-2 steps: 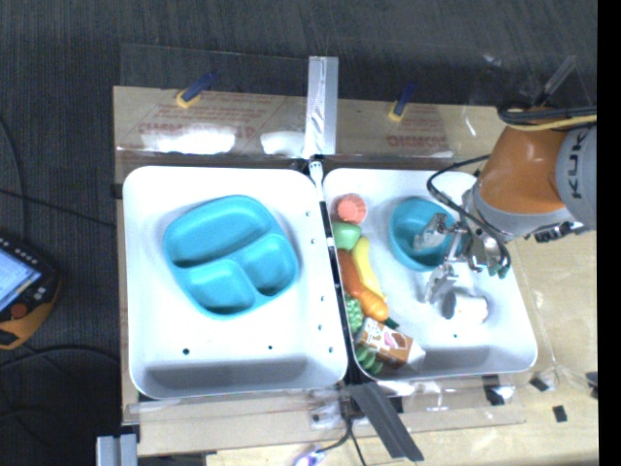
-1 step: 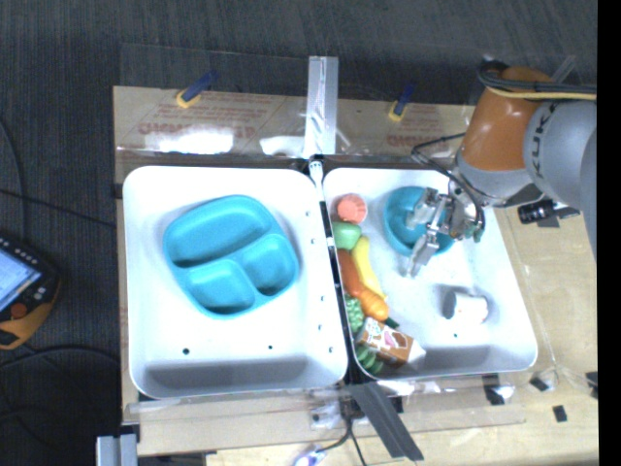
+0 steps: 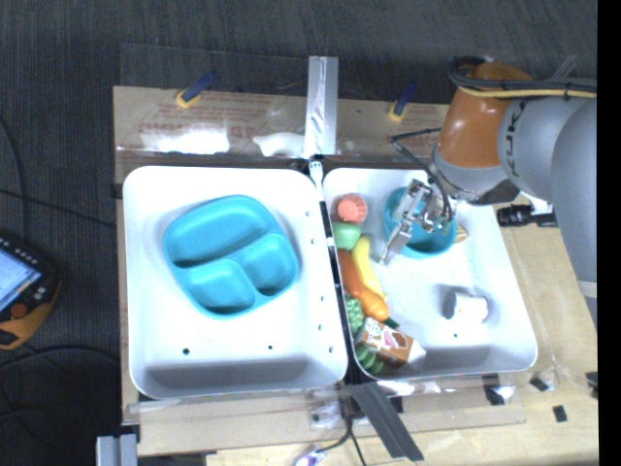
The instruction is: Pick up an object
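Observation:
My gripper [image 3: 406,225] hangs low in the right bin [image 3: 505,289], over the left edge of a small teal bowl [image 3: 432,236] in the bin's far part. Nothing shows held in it. Along the bin's left wall lie a pink-red round fruit [image 3: 350,208], a yellow banana [image 3: 362,256], an orange carrot [image 3: 364,287], a green piece [image 3: 353,311] and a small printed carton [image 3: 390,344]. A white and grey cup [image 3: 467,305] lies on its side towards the near right.
The left bin [image 3: 146,338] holds a large blue divided plate [image 3: 231,252]. A raised rim [image 3: 326,260] separates the two bins. The grey arm with its orange band [image 3: 475,129] comes in from the far right. A handheld controller [image 3: 19,289] lies off the bench at the left.

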Tool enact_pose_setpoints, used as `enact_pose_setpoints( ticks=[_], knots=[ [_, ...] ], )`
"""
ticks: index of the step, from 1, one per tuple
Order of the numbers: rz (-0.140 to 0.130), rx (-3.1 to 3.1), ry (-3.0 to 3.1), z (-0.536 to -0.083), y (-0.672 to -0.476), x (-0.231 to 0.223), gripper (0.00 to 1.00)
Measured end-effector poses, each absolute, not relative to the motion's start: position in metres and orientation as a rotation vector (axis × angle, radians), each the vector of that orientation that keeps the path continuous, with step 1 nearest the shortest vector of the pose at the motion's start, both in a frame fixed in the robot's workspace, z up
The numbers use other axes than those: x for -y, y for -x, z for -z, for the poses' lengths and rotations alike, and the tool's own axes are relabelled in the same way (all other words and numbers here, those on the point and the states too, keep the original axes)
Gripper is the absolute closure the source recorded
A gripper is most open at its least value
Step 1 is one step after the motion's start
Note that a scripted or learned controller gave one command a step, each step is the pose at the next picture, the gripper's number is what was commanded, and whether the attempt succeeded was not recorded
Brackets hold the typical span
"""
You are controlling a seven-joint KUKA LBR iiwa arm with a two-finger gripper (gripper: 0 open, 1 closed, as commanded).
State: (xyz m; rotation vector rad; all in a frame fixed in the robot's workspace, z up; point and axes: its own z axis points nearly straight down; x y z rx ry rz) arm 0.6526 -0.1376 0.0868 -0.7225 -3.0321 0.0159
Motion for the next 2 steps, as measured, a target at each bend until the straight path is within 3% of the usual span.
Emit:
enact_pose_setpoints(
  ticks=[1,2],
  knots=[
    [-0.018,3.021,0.722,-0.098,-0.651,0.138,1.0],
    [-0.004,2.987,0.97,-0.104,-0.627,0.102,1.0]
  ],
)
